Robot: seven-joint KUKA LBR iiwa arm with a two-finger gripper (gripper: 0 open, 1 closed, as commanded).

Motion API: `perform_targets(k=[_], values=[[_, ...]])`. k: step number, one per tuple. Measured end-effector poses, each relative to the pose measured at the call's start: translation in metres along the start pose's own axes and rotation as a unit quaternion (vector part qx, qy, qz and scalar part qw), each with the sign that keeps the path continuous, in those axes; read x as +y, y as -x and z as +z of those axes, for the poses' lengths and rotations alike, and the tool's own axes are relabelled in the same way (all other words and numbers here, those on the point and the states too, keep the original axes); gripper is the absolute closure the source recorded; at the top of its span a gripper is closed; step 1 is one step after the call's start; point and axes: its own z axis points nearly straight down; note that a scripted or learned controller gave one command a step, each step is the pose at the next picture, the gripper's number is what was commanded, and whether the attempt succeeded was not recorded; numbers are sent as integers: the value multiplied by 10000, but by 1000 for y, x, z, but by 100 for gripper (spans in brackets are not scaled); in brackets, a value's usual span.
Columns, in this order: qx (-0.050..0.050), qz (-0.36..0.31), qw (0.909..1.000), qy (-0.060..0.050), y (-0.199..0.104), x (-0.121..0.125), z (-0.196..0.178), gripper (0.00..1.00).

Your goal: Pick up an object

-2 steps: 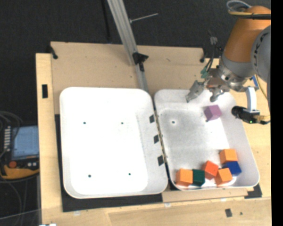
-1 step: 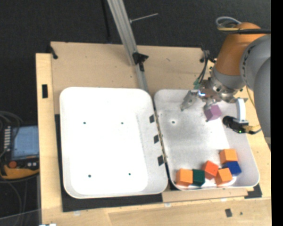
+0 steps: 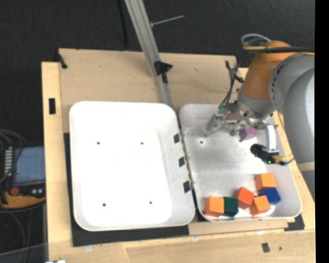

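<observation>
At the upper right of the right bin [image 3: 208, 163], a small purple object [image 3: 247, 133] is seen just beside the gripper [image 3: 226, 120], whose grip state cannot be told; a grasp attempt is judged underway, requiring confirmed closure.

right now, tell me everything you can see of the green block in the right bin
The green block is a small dark green cube, matte, maybe painted wood or foam. It sits flat on the floor of the right bin, in the cluster along the near wall. An orange block touches its left side, and a tilted red-orange block sits close at its upper right. The claw is up at the bin's far end, well away from it.
</observation>
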Motion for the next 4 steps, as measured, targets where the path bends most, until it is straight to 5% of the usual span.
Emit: perform_targets(k=[1, 3, 4], values=[[1, 7, 10000, 40, 1, 2, -15, 100], [9, -20, 10000, 54, 6, 6, -138, 100], [10, -29, 10000, 20, 7, 7, -140, 100]])
